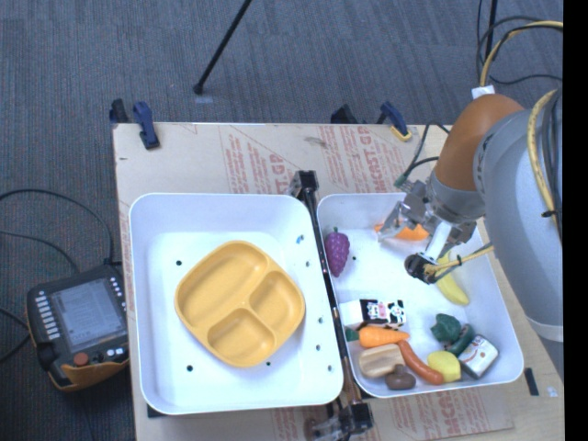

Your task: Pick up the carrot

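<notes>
Nearby, milk carton [381,312] touches carrot [382,336] above bread [379,360].

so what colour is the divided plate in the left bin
Yellow, a plain mustard shade with no pattern. The divided plate shows clearly in the camera view, lying in the left bin.

You are looking at the gripper [415,237] hovering over the right bin's [503,310] far end, beside what may be an orange wedge [411,232]. The carrot [382,336] is lying near the milk carton [375,313].
</notes>
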`<state>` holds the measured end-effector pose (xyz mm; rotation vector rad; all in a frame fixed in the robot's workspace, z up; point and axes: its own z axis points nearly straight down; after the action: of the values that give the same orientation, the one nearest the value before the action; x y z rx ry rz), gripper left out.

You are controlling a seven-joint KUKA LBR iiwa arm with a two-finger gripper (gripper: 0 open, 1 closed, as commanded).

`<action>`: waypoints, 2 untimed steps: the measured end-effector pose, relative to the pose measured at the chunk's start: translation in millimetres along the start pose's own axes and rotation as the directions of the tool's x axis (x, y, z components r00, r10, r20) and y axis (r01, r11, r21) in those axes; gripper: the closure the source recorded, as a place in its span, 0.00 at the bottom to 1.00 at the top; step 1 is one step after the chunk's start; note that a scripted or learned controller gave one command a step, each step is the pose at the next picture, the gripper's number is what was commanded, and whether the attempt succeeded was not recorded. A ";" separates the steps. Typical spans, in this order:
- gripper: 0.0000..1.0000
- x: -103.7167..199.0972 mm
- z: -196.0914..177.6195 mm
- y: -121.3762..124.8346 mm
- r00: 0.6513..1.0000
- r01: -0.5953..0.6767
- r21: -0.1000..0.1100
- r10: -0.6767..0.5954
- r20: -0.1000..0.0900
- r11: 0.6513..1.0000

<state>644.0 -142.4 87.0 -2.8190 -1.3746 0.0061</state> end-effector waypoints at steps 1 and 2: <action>1.00 0.9 -9.3 -1.2 1.000 0.006 0.007 -0.006 0.002 1.000; 0.00 1.1 -8.9 -1.5 1.000 0.007 0.008 -0.007 0.003 1.000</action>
<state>643.5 -140.6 95.9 -2.8089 -1.3818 0.0151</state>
